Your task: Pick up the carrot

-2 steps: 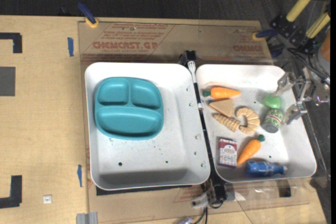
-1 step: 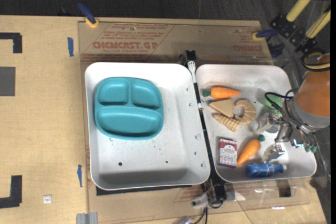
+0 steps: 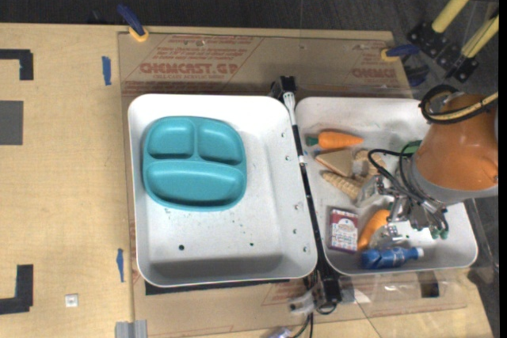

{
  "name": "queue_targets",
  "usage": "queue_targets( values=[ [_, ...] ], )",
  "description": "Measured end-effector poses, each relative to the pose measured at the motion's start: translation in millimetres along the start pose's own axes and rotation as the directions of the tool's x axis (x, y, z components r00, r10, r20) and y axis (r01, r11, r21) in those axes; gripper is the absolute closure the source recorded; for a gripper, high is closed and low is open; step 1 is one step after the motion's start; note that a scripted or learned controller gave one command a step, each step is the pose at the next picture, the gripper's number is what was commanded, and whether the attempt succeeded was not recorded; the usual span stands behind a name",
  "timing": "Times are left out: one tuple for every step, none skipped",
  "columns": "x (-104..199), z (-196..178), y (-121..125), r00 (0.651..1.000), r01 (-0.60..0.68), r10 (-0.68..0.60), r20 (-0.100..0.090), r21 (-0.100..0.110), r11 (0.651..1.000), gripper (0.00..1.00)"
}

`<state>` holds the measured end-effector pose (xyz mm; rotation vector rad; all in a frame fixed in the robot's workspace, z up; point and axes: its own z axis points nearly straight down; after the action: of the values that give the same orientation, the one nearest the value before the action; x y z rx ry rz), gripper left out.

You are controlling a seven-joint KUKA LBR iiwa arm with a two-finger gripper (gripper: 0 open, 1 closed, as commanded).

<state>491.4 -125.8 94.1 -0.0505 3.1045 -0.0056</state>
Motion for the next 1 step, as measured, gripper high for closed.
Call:
queue_targets(
  values=[
    [0.4, -9.5, 0.3, 1.000, 0.001, -0.001, -0.004, 0.000, 1.000, 1.00]
  ],
)
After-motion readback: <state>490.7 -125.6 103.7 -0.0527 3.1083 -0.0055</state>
